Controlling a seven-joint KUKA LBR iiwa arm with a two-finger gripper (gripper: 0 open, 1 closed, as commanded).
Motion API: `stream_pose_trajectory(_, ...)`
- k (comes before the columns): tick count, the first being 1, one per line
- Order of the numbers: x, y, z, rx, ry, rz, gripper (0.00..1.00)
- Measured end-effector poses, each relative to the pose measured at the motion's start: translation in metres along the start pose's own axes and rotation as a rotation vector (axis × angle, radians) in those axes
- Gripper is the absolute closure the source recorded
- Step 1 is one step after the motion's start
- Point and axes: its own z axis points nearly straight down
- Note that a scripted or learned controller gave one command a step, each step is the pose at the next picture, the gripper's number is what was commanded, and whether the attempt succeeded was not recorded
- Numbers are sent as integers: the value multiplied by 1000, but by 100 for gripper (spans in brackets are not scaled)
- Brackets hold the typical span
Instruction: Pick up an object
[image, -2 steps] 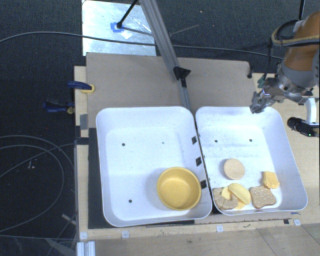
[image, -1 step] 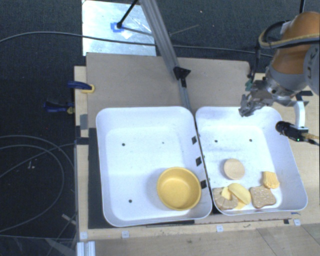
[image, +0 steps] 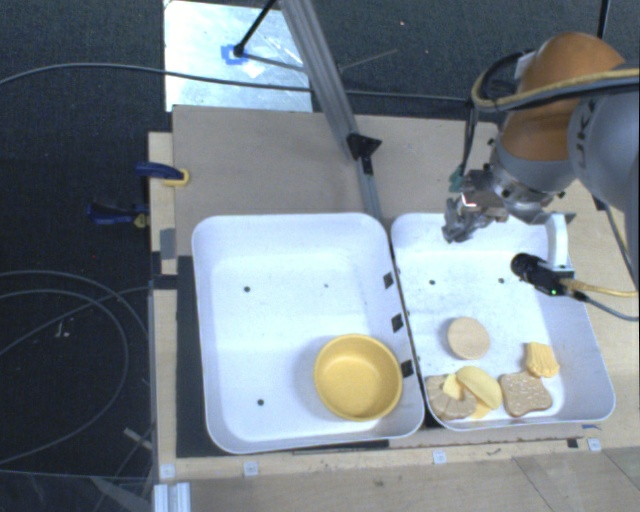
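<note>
**A:** Where's the grey two-finger gripper (image: 458, 228)?

**B:** Up over the far left corner of the right shallow white bin (image: 500, 270), hanging from the grey arm with the orange band (image: 560, 90) that comes in from the right. Nothing sits between its tips. Whether they are spread or pressed together, I cannot tell; they're small and dark from this angle.

**A:** What's nearest to it?

**B:** Bare bin floor beneath. The pickable things are well apart from it, along the near end of that bin: a round tan flat biscuit-like disc (image: 468, 338) closest, then a pale yellow curved banana-like piece (image: 478, 385) lying against a brown cracker-like lump (image: 450, 400) in the near left corner. Just right of those, a tan square toast-like slice (image: 525, 394), and above it a small yellow cheese-like chunk (image: 541, 359) near the right wall.

**A:** And the other side?

**B:** The left shallow white bin (image: 250, 250) holds a yellow round plastic bowl (image: 357, 376), upright, near its near right corner. A slanting grey metal pole (image: 330, 90) crosses the bench behind the bins.
</note>
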Motion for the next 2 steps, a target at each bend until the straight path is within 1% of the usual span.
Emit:
stream_pose_trajectory(1, 50, -18, -13, 0, 0, 0, 100)
stream_pose_trajectory(2, 97, -35, -2, 3, 0, 1, 100)
